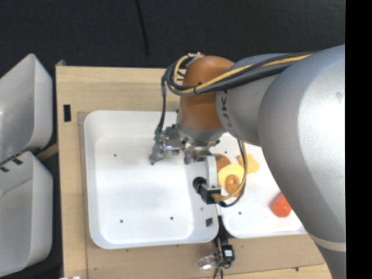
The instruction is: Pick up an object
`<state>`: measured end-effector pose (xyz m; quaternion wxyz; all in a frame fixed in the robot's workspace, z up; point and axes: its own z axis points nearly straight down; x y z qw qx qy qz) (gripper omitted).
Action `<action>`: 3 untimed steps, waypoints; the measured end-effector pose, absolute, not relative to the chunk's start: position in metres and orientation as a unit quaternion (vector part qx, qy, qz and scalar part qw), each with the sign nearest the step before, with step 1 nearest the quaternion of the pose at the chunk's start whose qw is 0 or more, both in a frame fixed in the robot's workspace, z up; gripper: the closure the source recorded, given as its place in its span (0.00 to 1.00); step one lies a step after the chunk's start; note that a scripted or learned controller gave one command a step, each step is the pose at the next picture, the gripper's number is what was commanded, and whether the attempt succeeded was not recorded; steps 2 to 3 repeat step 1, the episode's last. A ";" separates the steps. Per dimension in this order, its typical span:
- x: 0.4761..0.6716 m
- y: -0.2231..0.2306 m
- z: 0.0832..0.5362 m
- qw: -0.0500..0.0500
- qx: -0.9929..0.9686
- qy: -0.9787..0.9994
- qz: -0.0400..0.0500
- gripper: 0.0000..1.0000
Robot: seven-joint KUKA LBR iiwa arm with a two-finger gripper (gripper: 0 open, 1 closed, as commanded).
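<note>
I see the arm (273, 103) reaching in from the right, its orange band (200, 95) sitting over the seam between the two bins. The gripper (168, 150) hangs over the upper right part of the left bin (116, 214), near that bin's right wall. Whether it is spread or pressed together I cannot tell; from this slant the metal parts merge into one dark cluster, and I see nothing between them.

The left bin's floor below the gripper shows bare white with a few small dark dots.

The candidate objects all lie in the right bin (261, 228). A yellow-orange object (231, 176) rests close to that bin's left wall, partly crossed by a cable (241, 179) that loops down from the wrist. A small orange-red object (281, 206) lies farther right, at the edge of the arm's grey body. Both are apart from the gripper, on the other side of the dividing walls.

The bins sit on a light wooden bench (72, 214).
</note>
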<state>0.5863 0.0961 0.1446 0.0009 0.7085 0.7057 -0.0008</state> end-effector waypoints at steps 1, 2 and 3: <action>0.659 0.124 0.099 0.001 0.706 0.708 0.002 0.00; 0.659 0.124 0.099 0.001 0.706 0.708 0.002 0.00; 0.659 0.124 0.099 0.001 0.706 0.708 0.002 0.00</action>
